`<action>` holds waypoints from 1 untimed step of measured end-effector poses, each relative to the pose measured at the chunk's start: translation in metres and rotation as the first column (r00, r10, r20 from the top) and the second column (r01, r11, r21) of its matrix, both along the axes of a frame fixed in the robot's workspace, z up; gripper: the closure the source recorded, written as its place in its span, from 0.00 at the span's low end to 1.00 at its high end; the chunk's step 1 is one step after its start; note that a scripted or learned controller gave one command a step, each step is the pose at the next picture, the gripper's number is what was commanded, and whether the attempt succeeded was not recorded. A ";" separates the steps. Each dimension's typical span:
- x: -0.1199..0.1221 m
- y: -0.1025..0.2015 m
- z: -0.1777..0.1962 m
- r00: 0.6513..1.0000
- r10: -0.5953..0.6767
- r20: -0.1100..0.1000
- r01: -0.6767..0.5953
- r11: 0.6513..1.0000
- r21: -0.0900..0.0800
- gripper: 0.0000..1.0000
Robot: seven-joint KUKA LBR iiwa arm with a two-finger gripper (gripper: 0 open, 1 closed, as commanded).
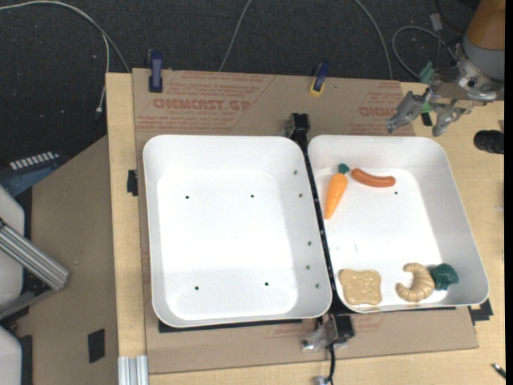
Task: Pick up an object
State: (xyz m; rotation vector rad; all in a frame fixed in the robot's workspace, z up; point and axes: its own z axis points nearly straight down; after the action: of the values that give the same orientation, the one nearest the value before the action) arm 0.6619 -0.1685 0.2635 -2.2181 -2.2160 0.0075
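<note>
Both bins' middles lie bare; tool (422, 111) hovers beyond right bin (457, 207).

I see the two white bins (232, 155) sitting side by side on a brown board (120, 215). A blue clamp (155, 69) and a yellow-tipped clamp (320, 78) grip its far edge. White cables (80, 14) loop over the dark floor (48, 70) beyond.

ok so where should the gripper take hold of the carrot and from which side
Probably the carrot's orange body near its middle, coming straight down from above with fingers across its width. It lies flat and slightly tilted in the right bin, narrow enough to span, with the sausage close by its green top.
</note>
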 end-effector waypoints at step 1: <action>0.001 0.000 0.006 1.000 0.001 0.009 -0.001 1.000 -0.001 0.00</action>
State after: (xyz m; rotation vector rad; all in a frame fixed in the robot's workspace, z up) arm 0.6633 -0.1680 0.2692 -2.2217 -2.2226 -0.0012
